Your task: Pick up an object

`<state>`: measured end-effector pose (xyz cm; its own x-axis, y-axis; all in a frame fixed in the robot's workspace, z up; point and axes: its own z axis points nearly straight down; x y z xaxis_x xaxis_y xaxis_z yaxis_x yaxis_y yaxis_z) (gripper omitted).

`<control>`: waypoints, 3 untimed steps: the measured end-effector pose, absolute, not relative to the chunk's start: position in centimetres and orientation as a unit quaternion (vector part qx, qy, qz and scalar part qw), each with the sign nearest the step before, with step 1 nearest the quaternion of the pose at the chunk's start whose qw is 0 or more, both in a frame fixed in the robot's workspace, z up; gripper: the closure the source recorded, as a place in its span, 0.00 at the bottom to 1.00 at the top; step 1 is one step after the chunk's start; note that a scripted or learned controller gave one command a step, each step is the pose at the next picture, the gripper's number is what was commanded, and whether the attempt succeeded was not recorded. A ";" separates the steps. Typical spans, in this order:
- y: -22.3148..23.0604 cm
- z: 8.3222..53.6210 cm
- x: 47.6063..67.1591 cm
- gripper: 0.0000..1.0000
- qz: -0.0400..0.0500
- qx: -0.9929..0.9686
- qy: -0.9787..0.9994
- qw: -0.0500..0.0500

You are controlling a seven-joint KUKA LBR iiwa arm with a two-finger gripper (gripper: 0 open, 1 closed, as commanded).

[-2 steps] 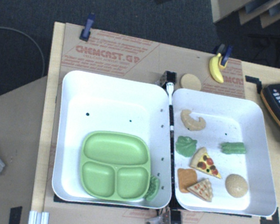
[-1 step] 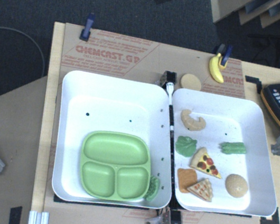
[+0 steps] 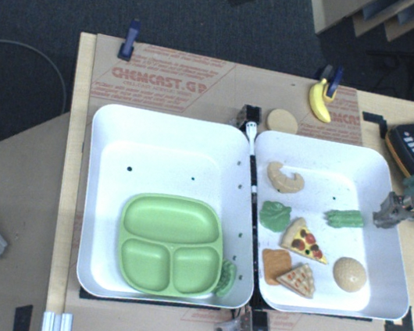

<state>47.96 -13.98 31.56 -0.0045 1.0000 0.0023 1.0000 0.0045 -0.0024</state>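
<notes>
A brown cardboard sheet with red lettering covers the bench, held at its far edge by two blue clamps, one on the left and one on the right. Two shallow white plastic bins sit on it side by side, touching. The left bin holds a pale green three-compartment plate in its near half. Just beyond the right bin, a yellow toy banana lies beside the right clamp, with a flat tan round disc near it to the left.

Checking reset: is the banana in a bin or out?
Out. The banana lies on the brown board behind the right bin, beyond its rim.
</notes>
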 end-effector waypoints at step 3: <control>-1.9 32.9 48.2 1.00 -0.002 -0.705 -0.709 -0.001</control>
